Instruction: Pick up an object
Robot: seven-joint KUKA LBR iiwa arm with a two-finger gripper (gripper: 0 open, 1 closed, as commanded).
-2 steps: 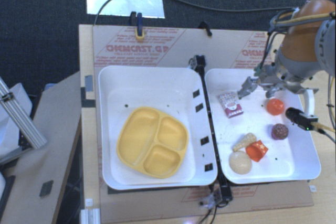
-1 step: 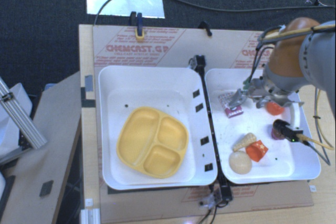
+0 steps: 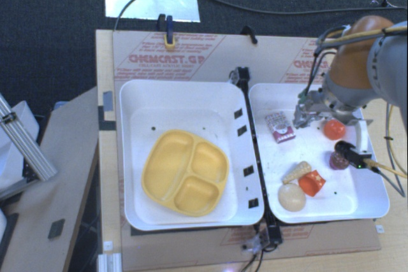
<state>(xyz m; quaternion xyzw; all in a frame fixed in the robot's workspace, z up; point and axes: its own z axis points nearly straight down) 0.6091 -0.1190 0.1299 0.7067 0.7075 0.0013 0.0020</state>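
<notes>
My gripper (image 3: 305, 118) hangs over the back of the right bin (image 3: 373, 204), reaching in from the right. Just to its left a small pink and white packet (image 3: 279, 126) lies flat on the bin floor, close to the gripper but apart from it. An orange-red ball (image 3: 333, 130) rests just right of the gripper. Toward the front lie a dark red round piece (image 3: 338, 161), a yellow wedge (image 3: 297, 172), a red piece (image 3: 312, 183) and a cream ball (image 3: 292, 197).
The left bin (image 3: 137, 105) holds a yellow divided tray (image 3: 185, 172). A black divider rail (image 3: 250, 137) runs between the two bins. The grey arm with its orange band (image 3: 360, 57) leans over the right bin's back right corner.
</notes>
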